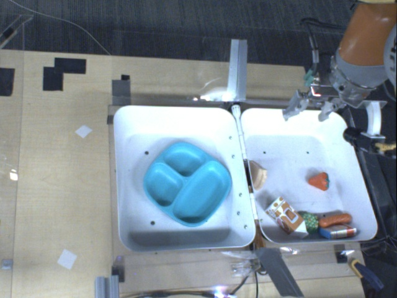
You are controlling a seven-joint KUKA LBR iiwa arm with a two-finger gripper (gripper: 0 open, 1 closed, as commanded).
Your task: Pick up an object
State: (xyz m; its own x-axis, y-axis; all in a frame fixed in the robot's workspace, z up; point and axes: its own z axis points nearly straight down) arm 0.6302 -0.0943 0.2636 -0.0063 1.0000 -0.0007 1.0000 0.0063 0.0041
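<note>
I am holding the gripper (308, 108) over the far rim of the right bin (298, 143), its fingers spread wide and carrying nothing. The nearest loose target, a small orange-red piece like a strawberry (319, 180), is sitting at about six o'clock from it, well apart. Further toward six, a carton (285, 216) and a carrot-like piece (335, 219) are crowding the near wall. The left bin (133, 135) is carrying a blue divided tray (187, 182).
</note>
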